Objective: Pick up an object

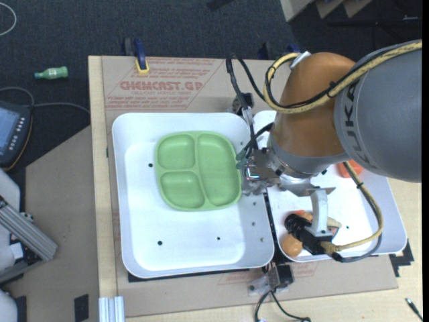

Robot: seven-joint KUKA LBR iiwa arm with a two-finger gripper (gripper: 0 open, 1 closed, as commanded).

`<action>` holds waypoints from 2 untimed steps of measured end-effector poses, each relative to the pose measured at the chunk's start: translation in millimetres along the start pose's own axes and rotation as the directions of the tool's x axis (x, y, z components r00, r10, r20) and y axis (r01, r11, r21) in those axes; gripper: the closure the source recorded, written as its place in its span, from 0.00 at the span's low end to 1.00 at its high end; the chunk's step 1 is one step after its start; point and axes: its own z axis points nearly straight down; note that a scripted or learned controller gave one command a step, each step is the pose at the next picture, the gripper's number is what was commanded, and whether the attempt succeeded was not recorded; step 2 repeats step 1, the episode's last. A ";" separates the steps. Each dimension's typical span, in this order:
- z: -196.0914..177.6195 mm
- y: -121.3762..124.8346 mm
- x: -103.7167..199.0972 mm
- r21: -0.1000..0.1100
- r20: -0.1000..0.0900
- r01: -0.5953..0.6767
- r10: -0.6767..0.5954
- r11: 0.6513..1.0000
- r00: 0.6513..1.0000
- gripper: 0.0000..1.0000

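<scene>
A light green divided plate [198,170] lies flat in the left white bin [181,247], towards its upper right. My gripper [250,171] sits low at the wall between the two bins, just off the plate's right edge, with the wrist and orange band above hiding most of it. An orange rounded object [291,245] lies at the near left of the right bin [385,213]. Part of a red-orange object [349,169] peeks out from under the arm further right.
The bulky grey arm covers most of the right bin. A cardboard sheet [164,79] lies behind the bins. A small green bottle [52,74] lies on the dark floor at far left, next to a handheld screen [12,134].
</scene>
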 end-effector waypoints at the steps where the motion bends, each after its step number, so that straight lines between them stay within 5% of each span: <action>1: -1.4 0.0 -1.6 -0.003 0.000 -0.002 0.002 1.000 1.000 1.00; 2: -1.4 0.0 -1.6 -0.003 0.000 -0.002 0.002 1.000 1.000 1.00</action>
